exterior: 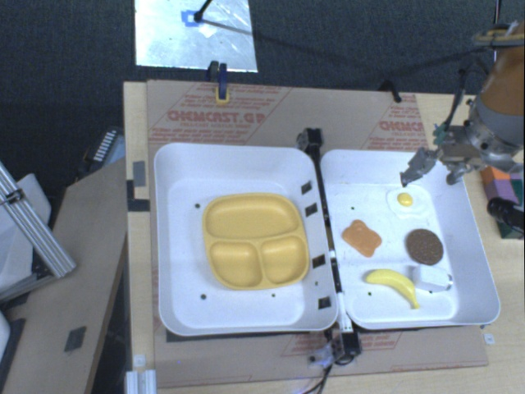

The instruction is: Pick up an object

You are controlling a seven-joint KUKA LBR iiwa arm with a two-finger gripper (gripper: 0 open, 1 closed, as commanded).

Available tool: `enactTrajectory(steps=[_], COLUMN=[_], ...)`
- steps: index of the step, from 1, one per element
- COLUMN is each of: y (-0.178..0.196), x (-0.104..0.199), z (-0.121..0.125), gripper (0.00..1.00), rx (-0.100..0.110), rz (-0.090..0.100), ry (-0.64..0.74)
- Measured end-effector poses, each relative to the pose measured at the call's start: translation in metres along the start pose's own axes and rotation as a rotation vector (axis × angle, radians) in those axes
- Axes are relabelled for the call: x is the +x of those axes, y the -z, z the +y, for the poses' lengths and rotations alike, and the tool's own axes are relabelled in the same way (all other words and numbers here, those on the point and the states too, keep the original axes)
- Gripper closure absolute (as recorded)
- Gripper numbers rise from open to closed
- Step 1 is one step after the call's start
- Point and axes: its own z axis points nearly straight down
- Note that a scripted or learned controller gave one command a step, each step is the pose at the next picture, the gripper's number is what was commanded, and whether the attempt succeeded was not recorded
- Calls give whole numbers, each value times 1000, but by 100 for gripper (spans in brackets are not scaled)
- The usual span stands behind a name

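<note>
The right bin (pixel 476 245) holds a fried egg (pixel 404 201), an orange nugget (pixel 361 237), a round brown patty (pixel 424 245), a yellow banana (pixel 392 286) and a small white piece (pixel 432 280) next to the banana. My gripper (pixel 432 173) hangs over the bin's far right part, just above and behind the egg. Its two fingers (pixel 413 169) stand spread apart and open, with nothing between them.
A yellow divided plate (pixel 250 240) lies in the middle of the left bin (pixel 176 220). A black hinge strip (pixel 321 228) runs between the bins. Coloured items (pixel 504 194) sit at the bench's right edge, beside the arm.
</note>
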Motion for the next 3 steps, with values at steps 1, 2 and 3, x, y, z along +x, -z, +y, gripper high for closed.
enactTrajectory(steps=[1, 2, 3], y=[6, -37, -88], x=[0, 1, 1], z=[2, -3, 8], gripper=[0, 0, 0], rx=[-11, -8, -8], rz=[-2, -1, -1], ry=[2, 1, 1])
